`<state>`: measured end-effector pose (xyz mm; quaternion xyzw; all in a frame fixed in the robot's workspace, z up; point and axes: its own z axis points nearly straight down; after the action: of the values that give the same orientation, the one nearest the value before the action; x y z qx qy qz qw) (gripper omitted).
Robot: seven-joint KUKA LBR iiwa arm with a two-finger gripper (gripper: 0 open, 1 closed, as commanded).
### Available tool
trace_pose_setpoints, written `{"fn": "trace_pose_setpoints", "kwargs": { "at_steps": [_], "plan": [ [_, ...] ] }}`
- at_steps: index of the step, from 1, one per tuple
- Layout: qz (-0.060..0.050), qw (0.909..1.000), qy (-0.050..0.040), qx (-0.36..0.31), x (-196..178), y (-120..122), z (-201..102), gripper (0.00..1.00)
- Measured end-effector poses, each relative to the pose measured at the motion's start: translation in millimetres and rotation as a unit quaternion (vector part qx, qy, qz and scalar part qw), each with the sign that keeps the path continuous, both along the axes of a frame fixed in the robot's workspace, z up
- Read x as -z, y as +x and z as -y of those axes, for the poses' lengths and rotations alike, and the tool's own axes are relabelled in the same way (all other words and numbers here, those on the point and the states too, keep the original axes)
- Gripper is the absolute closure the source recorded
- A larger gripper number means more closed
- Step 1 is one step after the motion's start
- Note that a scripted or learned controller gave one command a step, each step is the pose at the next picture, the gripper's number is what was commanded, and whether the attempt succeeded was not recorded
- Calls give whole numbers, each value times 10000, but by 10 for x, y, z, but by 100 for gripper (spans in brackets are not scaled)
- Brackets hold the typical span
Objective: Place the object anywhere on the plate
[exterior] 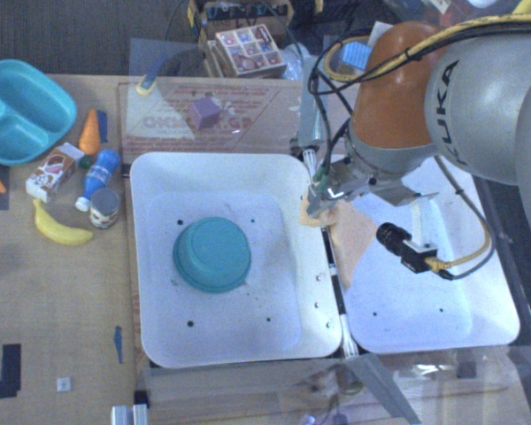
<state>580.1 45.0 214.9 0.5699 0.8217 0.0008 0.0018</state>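
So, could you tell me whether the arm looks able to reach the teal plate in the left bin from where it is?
Probably yes: the gripper hangs at the divide between the bins, and the plate sits with only bare bin floor around it.

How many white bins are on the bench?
2. The left bin holds an upside-down teal plate. The right bin sits beside it under the robot arm, whose gripper is near a tan object at the divide.

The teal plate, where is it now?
The teal plate lies upside down in the left bin, near its middle, left of the tool.
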Motion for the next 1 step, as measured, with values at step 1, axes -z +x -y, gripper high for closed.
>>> {"fn": "trace_pose_setpoints", "kwargs": {
  "at_steps": [1],
  "plan": [
    [-26, 9989, 1, -463, 78, -442, -563, 100]
  ]
}}
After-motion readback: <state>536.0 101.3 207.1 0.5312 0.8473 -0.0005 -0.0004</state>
